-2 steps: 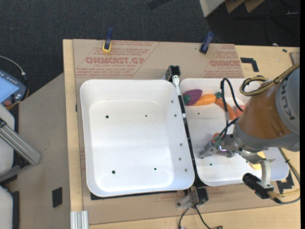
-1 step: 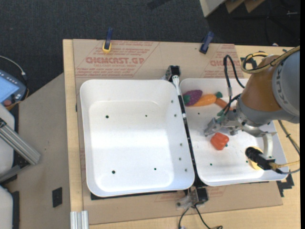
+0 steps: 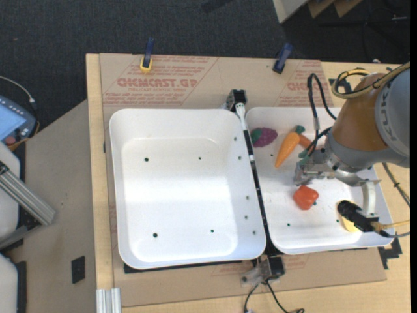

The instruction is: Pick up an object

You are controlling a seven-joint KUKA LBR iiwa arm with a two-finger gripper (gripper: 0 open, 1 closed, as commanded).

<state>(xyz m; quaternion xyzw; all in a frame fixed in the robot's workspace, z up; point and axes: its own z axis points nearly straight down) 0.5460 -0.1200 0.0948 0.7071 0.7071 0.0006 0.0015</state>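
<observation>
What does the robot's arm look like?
The arm is a thick, rounded grey tube with a broad orange band above the wrist. It ends in a small silvery metal gripper. Thin black cables loop alongside it.

I read the left bin and right bin as white, black-dotted. Purple toy, orange green-topped carrot, red toy, tan board lettered red.

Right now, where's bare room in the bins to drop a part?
Left bin: whole floor bare, wall to wall. Right bin: a bare strip along the near rim, in front of the red toy. Crowded: its far half, with purple toy, carrot and the claw close together.
</observation>
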